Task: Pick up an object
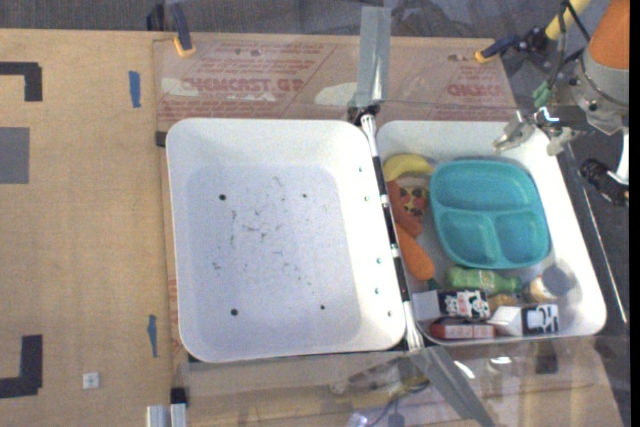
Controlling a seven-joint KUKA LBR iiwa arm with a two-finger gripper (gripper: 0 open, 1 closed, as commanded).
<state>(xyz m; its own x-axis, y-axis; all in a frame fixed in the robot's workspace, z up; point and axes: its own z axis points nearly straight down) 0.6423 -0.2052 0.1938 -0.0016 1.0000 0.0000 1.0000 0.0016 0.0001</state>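
At the frame's upper right the gripper (533, 127) is seen poised, fingers spread and empty, above the right bin (590, 300), where a teal tray (490, 212), best approached by its raised rim, is crowded by a carrot (413, 250).

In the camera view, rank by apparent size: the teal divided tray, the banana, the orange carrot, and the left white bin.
1. Left white bin, largest by far.
2. Teal divided tray.
3. Orange carrot.
4. Banana.
Carrot and banana look close; the tray and other items partly cover both, so their order is unsure.
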